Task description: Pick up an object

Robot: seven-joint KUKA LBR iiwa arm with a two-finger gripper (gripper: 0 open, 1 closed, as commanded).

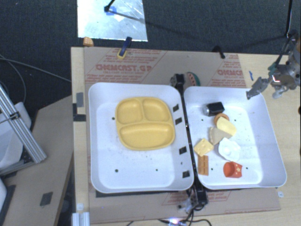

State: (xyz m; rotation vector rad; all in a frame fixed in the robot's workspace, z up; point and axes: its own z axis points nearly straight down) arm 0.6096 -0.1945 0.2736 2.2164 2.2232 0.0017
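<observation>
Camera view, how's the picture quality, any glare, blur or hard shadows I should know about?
Camera view: soft, even light with only faint shadows in the bins; bright glare off the shiny sheet on the floor; the gripper at the right edge looks smeared and washed out; small food pieces such as the red item are coarse and low in detail.

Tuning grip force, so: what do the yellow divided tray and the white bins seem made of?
The yellow divided tray looks like moulded plastic with a matte finish: one even colour, rounded compartment ridges, soft highlights. The left bin and the right bin seem to be thin formed white plastic, smooth, with rolled rims, lightly speckled. That is judged from looks alone.
</observation>
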